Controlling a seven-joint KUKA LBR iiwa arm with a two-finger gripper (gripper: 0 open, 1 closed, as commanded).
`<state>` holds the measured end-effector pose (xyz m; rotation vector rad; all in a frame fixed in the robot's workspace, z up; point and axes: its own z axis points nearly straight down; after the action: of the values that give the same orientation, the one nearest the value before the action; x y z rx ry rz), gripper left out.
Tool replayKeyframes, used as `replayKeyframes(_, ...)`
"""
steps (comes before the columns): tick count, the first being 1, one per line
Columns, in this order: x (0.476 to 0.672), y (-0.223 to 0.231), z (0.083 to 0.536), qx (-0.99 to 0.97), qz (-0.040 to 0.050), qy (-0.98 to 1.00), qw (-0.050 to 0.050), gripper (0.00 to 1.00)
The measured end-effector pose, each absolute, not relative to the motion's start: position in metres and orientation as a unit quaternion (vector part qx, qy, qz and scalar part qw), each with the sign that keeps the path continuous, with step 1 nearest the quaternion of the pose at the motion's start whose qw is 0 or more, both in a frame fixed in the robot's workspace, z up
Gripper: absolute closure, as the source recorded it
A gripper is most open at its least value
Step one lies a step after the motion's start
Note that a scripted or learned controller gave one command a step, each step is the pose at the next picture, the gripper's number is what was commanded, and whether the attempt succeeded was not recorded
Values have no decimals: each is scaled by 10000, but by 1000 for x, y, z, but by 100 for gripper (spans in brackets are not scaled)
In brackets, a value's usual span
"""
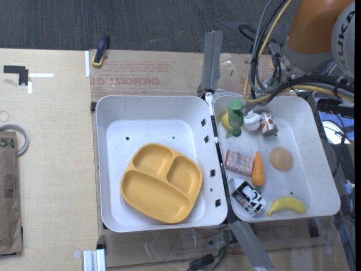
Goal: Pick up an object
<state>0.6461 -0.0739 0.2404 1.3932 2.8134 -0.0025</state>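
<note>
Nearest the lens, the left bin (107, 151) carries a yellow divided plate (162, 182). Beside it, the right bin (316, 151) holds the pickable things: a yellow banana (286, 205) at the near edge, a tan ball (281, 158), an orange carrot (258, 169), a pink packet (239, 162), a black-and-white toy (249, 198). At the bin's far end, my arm (321, 21) hangs; whether my pincer is wide or narrow, I cannot tell.

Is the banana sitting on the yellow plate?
No, the banana lies in the right bin near its front edge, while the yellow plate sits in the left bin.
</note>
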Motion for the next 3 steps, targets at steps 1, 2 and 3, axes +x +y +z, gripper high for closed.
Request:
replayKeyframes(1,529,-121,197,4879,-12,8729,-8,0)
replayKeyframes(2,530,-82,305,5551,-14,8318,-1,0)
replayKeyframes(3,546,-61,339,5914,-17,8064,1,0)
